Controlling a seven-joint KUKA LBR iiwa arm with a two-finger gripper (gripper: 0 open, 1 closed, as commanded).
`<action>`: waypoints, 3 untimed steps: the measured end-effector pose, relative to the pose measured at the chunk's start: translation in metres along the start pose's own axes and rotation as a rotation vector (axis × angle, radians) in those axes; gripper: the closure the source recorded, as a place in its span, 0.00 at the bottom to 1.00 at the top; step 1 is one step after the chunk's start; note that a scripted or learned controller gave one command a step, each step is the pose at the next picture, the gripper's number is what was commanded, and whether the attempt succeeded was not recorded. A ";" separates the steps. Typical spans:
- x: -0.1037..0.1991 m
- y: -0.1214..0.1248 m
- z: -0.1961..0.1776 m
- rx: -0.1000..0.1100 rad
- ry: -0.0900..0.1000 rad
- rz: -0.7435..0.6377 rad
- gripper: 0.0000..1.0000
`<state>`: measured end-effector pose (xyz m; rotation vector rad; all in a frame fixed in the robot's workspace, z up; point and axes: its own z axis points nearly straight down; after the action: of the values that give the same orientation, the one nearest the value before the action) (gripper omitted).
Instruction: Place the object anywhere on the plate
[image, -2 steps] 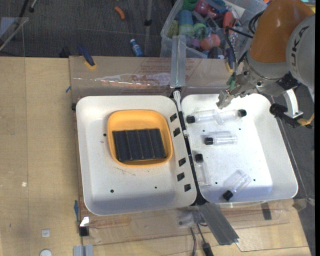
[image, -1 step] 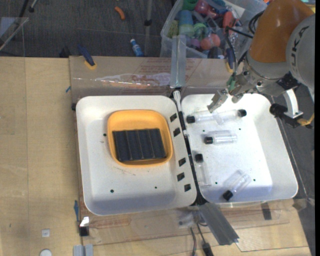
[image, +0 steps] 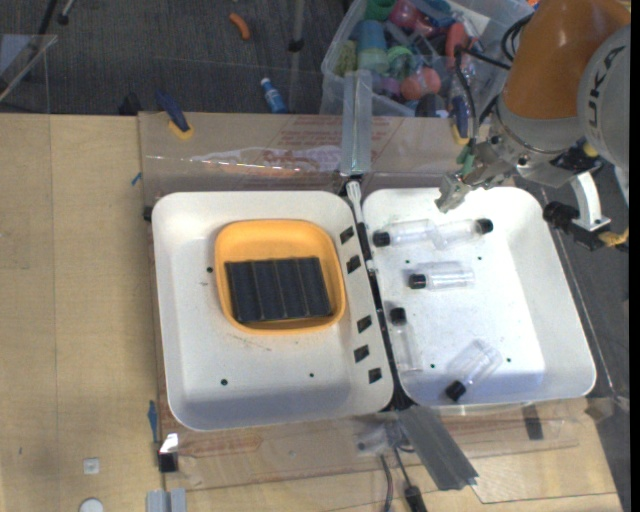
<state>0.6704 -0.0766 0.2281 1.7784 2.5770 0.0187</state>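
An orange plate lies in the left bin, and a black ribbed slab rests flat on it. The right bin holds several clear tubes with black caps: one near the back, one in the middle, one at the front, and one along the divider. My gripper hangs over the back edge of the right bin, just above and behind the rear tube. Nothing shows in its grasp.
A black-clipped divider separates the two bins. Behind the bench stands a clear box of colourful items. The arm's grey and orange body fills the upper right corner.
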 end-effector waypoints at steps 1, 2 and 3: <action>-0.020 -0.010 -0.034 0.011 0.000 -0.020 1.00; -0.020 -0.010 -0.033 0.011 0.000 -0.020 0.00; -0.020 -0.009 -0.045 0.006 -0.003 -0.021 1.00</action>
<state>0.6688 -0.0988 0.2725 1.7523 2.5958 0.0088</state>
